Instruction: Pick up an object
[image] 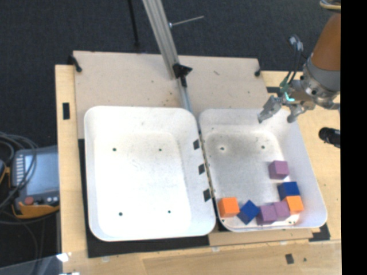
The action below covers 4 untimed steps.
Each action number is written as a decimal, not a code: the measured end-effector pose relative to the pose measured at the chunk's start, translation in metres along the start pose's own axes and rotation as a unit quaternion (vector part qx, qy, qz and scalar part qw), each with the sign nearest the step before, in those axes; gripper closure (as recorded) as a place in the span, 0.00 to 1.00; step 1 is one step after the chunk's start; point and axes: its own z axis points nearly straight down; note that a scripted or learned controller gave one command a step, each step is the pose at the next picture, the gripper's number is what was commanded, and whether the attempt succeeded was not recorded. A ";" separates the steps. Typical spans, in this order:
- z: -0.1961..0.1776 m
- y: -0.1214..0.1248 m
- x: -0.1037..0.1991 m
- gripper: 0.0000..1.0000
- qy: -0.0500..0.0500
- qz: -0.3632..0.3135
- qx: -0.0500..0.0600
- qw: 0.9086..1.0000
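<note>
Altogether seven blocks in the right bin (298,153): three purple, two blue, two orange; fingers (268,114) spread, holding nothing.

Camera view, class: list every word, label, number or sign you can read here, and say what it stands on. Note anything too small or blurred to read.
No text can be read.
Teach pendant at the left edge: its screen and buttons are too blurred to read.
Blocks in the right bin: plain faces in orange, blue and purple.
Left bin: small dark dots, no lettering.
End effector: no readable marking.
</note>
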 end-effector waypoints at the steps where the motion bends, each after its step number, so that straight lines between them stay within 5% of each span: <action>1: -0.003 0.001 -0.001 0.00 -0.002 -0.001 -0.002 1.000; 4: 0.156 0.008 0.003 0.00 -0.002 0.000 -0.003 1.000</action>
